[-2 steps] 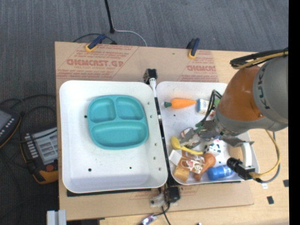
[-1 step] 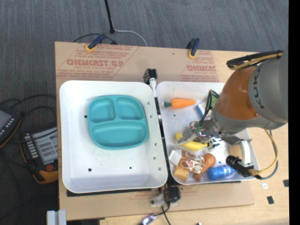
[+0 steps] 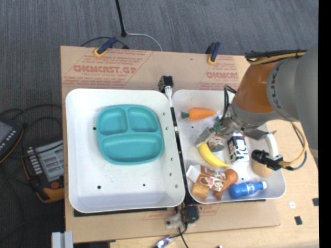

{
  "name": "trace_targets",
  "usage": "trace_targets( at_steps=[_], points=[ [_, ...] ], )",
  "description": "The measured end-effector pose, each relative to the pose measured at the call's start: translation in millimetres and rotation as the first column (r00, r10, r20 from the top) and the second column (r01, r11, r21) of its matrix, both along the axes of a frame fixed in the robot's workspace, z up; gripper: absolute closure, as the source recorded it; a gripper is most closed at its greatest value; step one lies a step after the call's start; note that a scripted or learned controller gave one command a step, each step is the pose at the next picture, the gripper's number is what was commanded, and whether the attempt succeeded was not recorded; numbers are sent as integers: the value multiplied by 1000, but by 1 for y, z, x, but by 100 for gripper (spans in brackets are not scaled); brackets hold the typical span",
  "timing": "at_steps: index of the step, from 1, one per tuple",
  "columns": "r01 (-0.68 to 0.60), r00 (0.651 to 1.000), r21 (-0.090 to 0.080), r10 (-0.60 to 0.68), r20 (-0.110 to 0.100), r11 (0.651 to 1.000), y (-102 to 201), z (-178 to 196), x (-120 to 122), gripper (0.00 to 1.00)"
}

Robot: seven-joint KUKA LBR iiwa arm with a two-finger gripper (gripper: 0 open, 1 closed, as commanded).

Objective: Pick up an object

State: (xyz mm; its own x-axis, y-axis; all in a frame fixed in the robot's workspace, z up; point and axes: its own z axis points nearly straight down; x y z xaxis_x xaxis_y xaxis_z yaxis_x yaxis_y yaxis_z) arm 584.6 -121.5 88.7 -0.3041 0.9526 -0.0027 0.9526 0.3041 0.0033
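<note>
From above, grey carpet surrounds a brown board bench (image 3: 139,71) printed with red lettering and clamped at its far edge by two yellow-and-blue clips. Cables trail over the carpet, and some electronic gear sits at the left. The left bin (image 3: 83,154) holds a teal divided plate (image 3: 130,134). The right bin (image 3: 276,182) holds a toy carrot (image 3: 201,114), a banana (image 3: 211,156), a blue bottle (image 3: 247,189), a black-and-white can (image 3: 238,148) and brown toy pieces near its front edge. The arm (image 3: 274,89) reaches in from the right, and its gripper (image 3: 221,129) is low among the clutter, between carrot and banana; whether its pincer is released or clenched I cannot tell.
</note>
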Motion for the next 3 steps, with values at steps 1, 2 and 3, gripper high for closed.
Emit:
trace_targets(
  at_steps=[1,2,3],
  points=[
    [1,1000,-2,-1,7,1000,0,11,2,100],
    [25,1000,-4,-25,9,1000,18,3,13,100],
    [460,888,1,-460,-5,888,105,95,-31,100]
  ],
)
